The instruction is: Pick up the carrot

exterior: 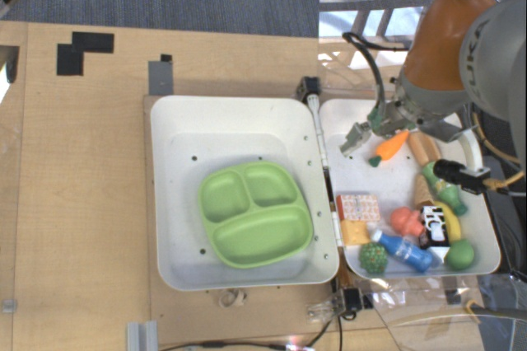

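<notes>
The orange carrot (393,145) with a green stub end lies slantwise in the upper part of the right bin (333,120). My gripper (368,133) hangs just left of it, low over the bin floor. Its two grey fingers (354,138) are spread apart, open, and I see nothing between them. The right finger is close to the carrot's upper end; I cannot tell whether it touches. The arm's orange band (445,36) rises above the bin's back right corner.
Several toys crowd the right bin's lower half: a tan roll (424,150), a red and orange box (358,217), a pink piece (404,220), a blue bottle (409,252) and green balls (373,257). A green divided plate (255,213) lies in the left bin (177,143).
</notes>
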Robot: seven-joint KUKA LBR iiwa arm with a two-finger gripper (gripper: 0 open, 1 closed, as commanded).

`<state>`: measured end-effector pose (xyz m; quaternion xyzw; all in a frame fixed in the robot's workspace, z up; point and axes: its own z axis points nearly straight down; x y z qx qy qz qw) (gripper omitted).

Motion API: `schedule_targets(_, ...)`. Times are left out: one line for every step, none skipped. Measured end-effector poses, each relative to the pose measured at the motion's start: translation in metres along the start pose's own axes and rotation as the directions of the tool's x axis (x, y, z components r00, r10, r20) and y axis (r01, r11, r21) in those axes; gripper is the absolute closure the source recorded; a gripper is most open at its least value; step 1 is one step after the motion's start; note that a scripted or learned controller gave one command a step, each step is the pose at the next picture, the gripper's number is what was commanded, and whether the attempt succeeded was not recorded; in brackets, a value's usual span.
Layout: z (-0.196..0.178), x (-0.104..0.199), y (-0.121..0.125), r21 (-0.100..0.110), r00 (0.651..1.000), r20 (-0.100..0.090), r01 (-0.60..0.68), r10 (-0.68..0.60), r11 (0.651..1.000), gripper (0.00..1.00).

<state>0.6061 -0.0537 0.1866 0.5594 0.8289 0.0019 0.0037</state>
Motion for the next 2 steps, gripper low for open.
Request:
schedule_targets(0.095, -0.075, 0.004, 0.006, 0.993, -0.001, 0.117, -0.117, 0.993, 0.0)
schedule_targets(0.081, -0.073, 0.009, -0.004, 0.992, 0.005, 0.128, -0.128, 0.992, 1.0)
